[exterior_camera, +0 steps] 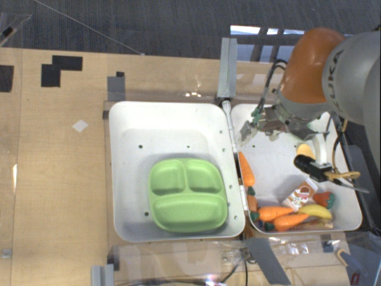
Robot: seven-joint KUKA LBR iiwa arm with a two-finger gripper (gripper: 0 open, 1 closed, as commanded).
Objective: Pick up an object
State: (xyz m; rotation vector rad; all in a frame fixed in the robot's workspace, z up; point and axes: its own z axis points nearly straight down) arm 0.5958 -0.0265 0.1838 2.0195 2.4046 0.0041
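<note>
Arm reaches in from the right over the right bin [351,219]; its gripper [271,124] hangs above that bin's upper left part. Cannot tell the state of the jaws. Toy carrots [284,217] and a banana [315,211] lie along the bin's near edge, well apart from the gripper. Left bin [128,121] holds a green divided plate [188,194].

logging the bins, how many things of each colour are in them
green: 1, divided plate
orange: 3, carrots
yellow: 1, banana
white and red: 1, small packet
total: 6, with a few bits behind the arm too hidden to count
</note>
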